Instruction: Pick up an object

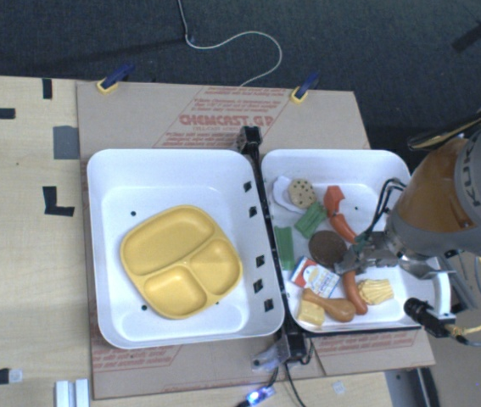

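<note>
Hand (360, 257), grip state untellable, hovers among toy food in right bin (393, 166); next, a descent onto the sausage (355, 289).

A plain yellow divided tray (182, 261) is showing against the white left bin (104, 227). In the white right bin (367, 164), green blocks (310, 220), a brown disc (327, 248), a dark-speckled beige cookie (301, 193) and orange-red sausages (338, 219) are showing.

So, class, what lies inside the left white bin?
The left white bin holds one yellow plastic tray with three compartments, lying tilted on the floor. Whatever sits beneath that tray is covered.
</note>
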